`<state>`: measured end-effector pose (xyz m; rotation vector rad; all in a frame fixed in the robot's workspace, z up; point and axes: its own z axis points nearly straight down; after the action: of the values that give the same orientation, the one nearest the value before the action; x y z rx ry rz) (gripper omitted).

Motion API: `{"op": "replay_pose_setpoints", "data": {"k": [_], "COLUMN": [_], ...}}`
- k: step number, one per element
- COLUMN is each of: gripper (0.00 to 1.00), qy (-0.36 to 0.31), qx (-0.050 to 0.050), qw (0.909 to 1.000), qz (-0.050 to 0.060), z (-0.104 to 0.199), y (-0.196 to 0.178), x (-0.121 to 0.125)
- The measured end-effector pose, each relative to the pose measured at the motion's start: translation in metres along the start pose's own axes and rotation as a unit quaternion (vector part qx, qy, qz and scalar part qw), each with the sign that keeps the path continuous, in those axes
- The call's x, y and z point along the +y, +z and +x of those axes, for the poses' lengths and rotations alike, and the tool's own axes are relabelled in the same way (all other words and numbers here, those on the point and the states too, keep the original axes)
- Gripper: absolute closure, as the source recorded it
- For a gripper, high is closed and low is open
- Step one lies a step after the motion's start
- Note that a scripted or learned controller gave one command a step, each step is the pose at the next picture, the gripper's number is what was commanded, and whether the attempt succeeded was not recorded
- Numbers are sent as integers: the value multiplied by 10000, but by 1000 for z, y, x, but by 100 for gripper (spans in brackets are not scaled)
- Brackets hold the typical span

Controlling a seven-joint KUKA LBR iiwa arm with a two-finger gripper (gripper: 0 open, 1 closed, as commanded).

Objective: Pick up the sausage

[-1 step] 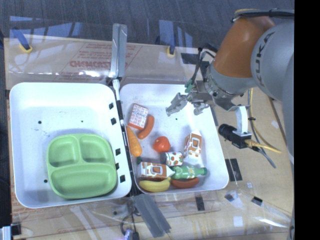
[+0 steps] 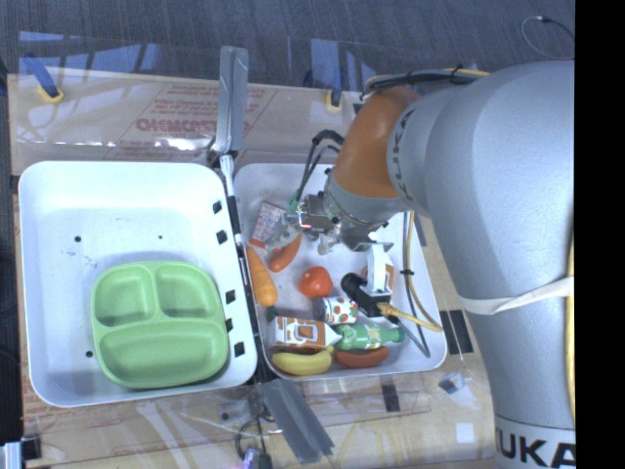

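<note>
Above the right bin (image 2: 422, 262), the claw (image 2: 314, 225) hovers.

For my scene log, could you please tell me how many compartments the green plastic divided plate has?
3. The green plastic divided plate lies in the left white bin: two small compartments side by side at its far edge, one wide compartment along its near edge. None looks hidden.

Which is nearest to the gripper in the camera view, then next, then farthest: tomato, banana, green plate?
From the gripper:
1. Tomato, just below it in the right bin.
2. Banana, at that bin's near edge.
3. Green plate, across in the left bin.
</note>
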<state>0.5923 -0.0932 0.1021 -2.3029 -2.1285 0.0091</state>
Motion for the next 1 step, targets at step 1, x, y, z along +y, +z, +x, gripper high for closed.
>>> {"op": "replay_pose_setpoints", "data": {"k": [1], "gripper": [100], "qy": [-24], "qx": [-6], "qw": [10000], "qz": [10], "z": [0], "y": [-7], "x": [1]}}
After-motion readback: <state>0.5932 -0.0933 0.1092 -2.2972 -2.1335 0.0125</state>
